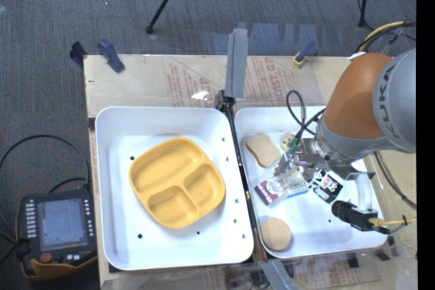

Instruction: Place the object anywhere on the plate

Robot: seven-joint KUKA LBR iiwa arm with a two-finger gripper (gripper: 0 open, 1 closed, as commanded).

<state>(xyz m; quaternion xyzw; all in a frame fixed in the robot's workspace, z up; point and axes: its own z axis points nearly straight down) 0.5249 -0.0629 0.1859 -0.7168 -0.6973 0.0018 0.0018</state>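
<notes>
We see the pincer [291, 163] low in the right bin [309, 241], over a small flat packet [280, 187] with a purple end and a pale printed face. Whether it is spread or pinching we cannot tell — the wrist and cabling crowd that spot.

The task names no thing outright. Since the pincer sits on the packet, we take that as the object; it lies near the middle of the right bin, touching or nearly touching the tool. A slice of bread [263, 149] lies just beside it toward the divider, and a round bun [276, 233] sits nearer the front rim, apart from both.

We judge the packet light and thin, probably glossy film or card — slippery, and apt to flex or slide rather than lift. Lying flat, it offers little to close on. We would take it across its narrow width, near the middle, pressing down so the tips catch both long edges; a hold at the purple end would likely let it droop or swing.

The plate [177, 181] — yellow, three compartments — rests in the left bin [112, 241], well apart. Any compartment will do, so the release needs little care. Nothing here looks fragile.
</notes>
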